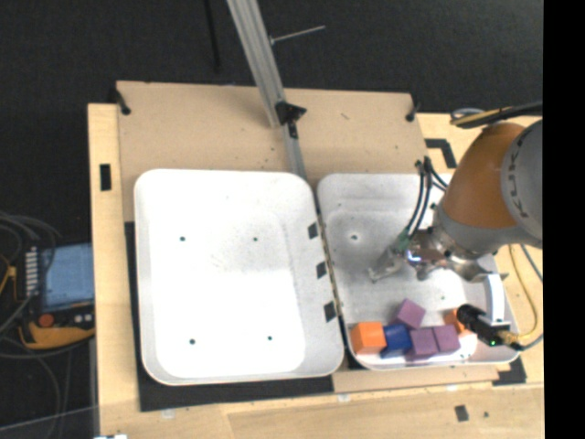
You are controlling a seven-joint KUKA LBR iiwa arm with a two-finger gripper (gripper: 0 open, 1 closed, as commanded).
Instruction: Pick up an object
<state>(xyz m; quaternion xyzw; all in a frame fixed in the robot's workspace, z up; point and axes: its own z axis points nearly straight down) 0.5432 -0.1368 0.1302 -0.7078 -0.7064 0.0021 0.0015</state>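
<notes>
Wooden bench (pixel 108 245) bearing two white bins, left bin (pixel 224 273) and right bin (pixel 366 208). Gripper (pixel 393 262) over right bin's middle, grip state impossible to tell. Orange block (pixel 369 336), blue block (pixel 397 337), purple blocks (pixel 425 337) clustered at right bin's near edge.

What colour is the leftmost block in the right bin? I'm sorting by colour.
Orange; the leftmost block shows clearly in the camera view, beside a blue block.

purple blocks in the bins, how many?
3, all in the right bin, near its front edge: one purple block set back from the others, two side by side in front, right of the blue block. The arm may hide more.
</notes>
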